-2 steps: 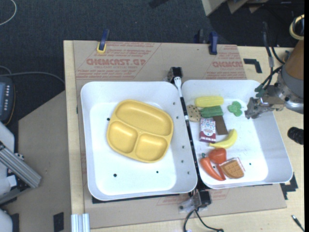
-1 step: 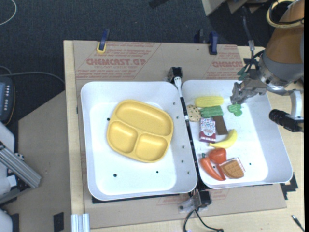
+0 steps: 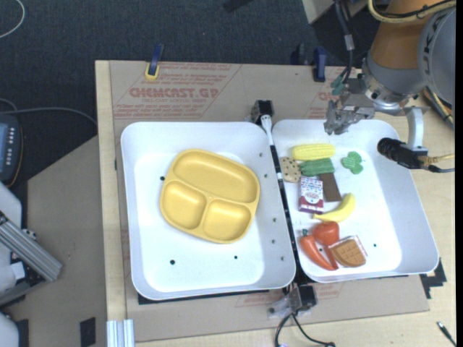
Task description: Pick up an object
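From the overhead camera, the bench carries two shallow white bins side by side. The left bin (image 3: 145,259) holds a yellow divided plate (image 3: 210,195) with three compartments, lying near the bin's middle.

The right bin (image 3: 412,223) holds a cluster of toy foods toward its left half. A yellow corn cob (image 3: 312,151) lies near the top, with a dark green piece (image 3: 317,167) just below it and a small green piece (image 3: 353,161) to its right. A speckled cracker (image 3: 290,169) sits against the bin's left wall. Below these a red-and-white carton (image 3: 311,194) lies beside a brown bar (image 3: 331,186), and a banana (image 3: 341,207) curves under them. Further down, a red pepper (image 3: 326,232) and an orange carrot (image 3: 315,251) touch a waffle-patterned toast (image 3: 349,252).

The arm comes in from the upper right, its orange band above the wrist. The gripper (image 3: 338,125) hangs over the far edge of the right bin, above and apart from the corn cob. Nothing is seen between its fingers; how far apart they stand I cannot tell, as they are small and blurred here.
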Robot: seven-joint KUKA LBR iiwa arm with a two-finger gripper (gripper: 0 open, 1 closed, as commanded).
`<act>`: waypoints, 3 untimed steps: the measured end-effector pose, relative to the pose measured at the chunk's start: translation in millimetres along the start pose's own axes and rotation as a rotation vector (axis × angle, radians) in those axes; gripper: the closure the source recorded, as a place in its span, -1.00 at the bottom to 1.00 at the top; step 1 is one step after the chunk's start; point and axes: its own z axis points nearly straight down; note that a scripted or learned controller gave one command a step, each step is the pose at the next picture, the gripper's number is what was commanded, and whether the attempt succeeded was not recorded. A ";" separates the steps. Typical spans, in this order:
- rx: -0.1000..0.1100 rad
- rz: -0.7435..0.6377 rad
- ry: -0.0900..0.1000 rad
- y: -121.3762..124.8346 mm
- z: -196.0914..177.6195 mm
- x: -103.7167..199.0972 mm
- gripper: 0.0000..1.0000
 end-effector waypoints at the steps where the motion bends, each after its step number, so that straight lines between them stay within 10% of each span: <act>1: 0.003 0.003 -0.002 11.1 7.9 -2.5 1.00; 3: 0.005 0.005 -0.001 10.9 -10.4 -1.9 1.00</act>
